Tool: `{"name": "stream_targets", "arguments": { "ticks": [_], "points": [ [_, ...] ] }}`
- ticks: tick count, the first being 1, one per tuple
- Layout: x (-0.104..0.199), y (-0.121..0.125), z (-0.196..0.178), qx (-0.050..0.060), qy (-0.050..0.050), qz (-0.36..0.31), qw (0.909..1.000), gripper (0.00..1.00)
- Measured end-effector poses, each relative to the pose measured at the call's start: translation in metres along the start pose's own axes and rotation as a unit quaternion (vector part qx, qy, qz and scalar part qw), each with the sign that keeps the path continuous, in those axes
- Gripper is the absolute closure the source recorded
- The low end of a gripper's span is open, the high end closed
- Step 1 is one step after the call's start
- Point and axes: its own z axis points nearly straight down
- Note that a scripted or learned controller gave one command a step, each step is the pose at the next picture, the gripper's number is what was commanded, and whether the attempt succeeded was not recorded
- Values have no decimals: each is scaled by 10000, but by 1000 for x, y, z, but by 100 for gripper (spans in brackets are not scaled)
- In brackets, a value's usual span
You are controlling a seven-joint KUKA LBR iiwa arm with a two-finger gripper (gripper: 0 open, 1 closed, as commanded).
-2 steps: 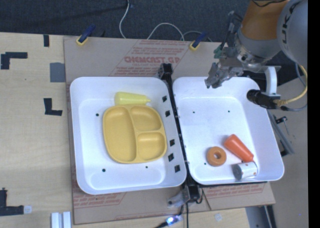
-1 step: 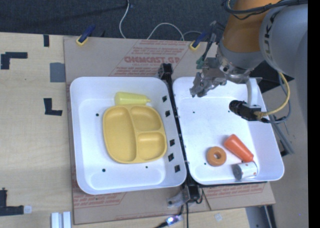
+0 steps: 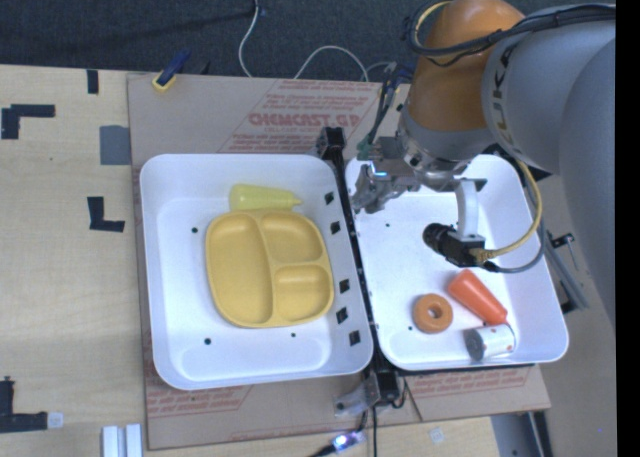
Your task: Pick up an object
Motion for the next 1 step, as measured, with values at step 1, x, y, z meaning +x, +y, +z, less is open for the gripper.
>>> {"name": "stream_targets", "arguments": {
  "ticks": [1],
  "points": [
    [59, -22, 4, 3, 5, -20, 10000, 100]
  ]
}}
